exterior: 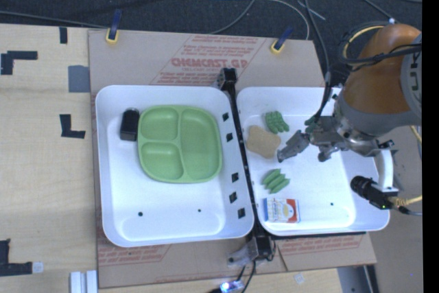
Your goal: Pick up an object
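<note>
In the right bin (322,216), near its left wall, lies a tan, bread-like lump (263,141), and just to its right hangs the gripper (293,146), its dark fingers (289,149) reaching down and leftward toward the lump's right edge; whether they touch it cannot be told, and nothing shows between them. How far the fingers are spread cannot be made out from this slanted view either. Above the lump, close by, sits a green ridged piece like a bunch of pea pods (276,122), and below it, a little apart, lies a second green pod piece (275,180). Nearer the front wall of the same bin rests a small white carton with red and blue print (282,210), lying flat. The grey arm with its orange band (381,89) comes in from the right over the bin's right half. In the left bin (164,219), a green divided plate (180,144) with three compartments lies flat in the middle, and a small black block (129,125) sits touching or just beside its left rim. Both bins stand side by side on a brown cardboard sheet (206,58), held by yellow clamps (112,34) at its far edge, on the table (41,168).
</note>
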Action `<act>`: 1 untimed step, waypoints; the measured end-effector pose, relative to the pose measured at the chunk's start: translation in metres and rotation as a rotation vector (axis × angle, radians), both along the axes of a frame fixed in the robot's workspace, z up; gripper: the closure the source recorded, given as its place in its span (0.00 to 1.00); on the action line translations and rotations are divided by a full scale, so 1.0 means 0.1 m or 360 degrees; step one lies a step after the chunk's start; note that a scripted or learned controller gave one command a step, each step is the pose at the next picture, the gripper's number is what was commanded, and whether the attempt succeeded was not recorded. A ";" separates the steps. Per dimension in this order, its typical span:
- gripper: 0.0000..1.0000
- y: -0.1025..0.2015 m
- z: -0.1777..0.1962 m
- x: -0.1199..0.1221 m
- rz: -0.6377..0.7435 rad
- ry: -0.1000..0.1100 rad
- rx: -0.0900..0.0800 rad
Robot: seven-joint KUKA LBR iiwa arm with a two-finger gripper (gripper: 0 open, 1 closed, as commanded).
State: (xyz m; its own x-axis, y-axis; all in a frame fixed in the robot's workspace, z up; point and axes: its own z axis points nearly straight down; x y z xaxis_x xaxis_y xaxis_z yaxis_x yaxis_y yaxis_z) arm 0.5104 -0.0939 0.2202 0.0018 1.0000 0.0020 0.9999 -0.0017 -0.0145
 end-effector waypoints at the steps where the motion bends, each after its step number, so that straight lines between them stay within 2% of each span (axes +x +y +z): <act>1: 0.00 0.00 0.06 0.03 0.0005 -0.0020 -0.0002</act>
